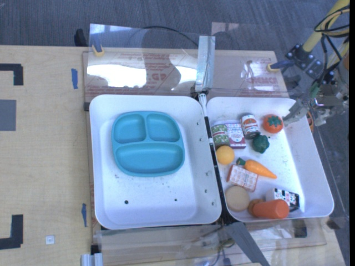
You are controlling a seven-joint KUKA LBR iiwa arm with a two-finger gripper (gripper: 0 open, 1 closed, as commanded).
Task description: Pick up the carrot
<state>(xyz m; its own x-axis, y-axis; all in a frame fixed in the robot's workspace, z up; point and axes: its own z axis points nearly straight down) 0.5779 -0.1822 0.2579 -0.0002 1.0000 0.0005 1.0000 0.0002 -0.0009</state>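
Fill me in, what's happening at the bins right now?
The arm is after the carrot, which lies untouched in the right bin among other toy food. The tool sits at that bin's upper right edge, near the tomato. The left bin holds a blue divided plate.

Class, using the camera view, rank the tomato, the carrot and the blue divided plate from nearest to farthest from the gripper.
Measured from the gripper at the right bin's upper right edge:
1. Tomato, just left of it in the right bin's top corner.
2. Carrot, mid right bin, lower down.
3. Blue divided plate, across in the left bin.
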